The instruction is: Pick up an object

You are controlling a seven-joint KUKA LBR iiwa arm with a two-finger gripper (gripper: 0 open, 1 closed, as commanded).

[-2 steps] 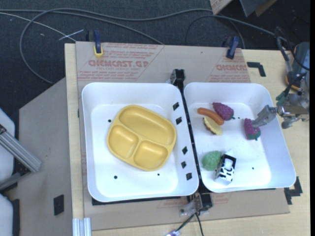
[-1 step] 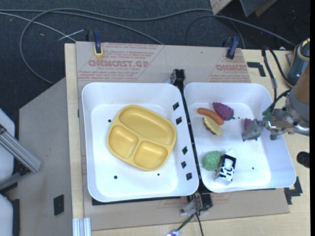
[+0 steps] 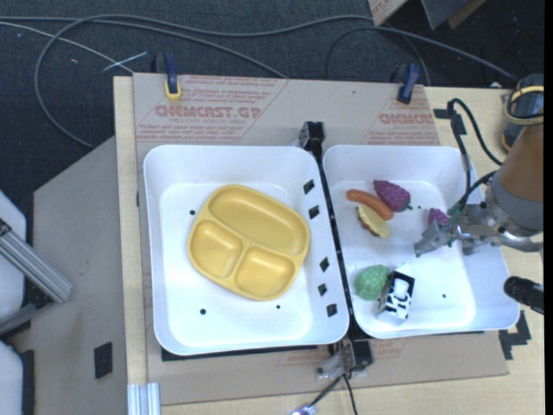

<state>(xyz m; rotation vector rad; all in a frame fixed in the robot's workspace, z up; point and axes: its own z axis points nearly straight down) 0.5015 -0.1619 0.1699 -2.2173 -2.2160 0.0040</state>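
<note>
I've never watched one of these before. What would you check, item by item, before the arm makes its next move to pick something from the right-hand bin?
1. Things to pick are in the right bin: ok. It holds purple grapes, an orange hot dog, a yellow piece, a green lump and a black-and-white box.
2. Gripper over that bin: ok, near its middle.
3. Something between the fingers: cannot tell; a small purple thing sits at the tip.
4. Items spaced apart: not ok; the lump touches the box, and the hot dog lies against the grapes.
5. Yellow tray out of the way: ok, in the left bin.
</note>
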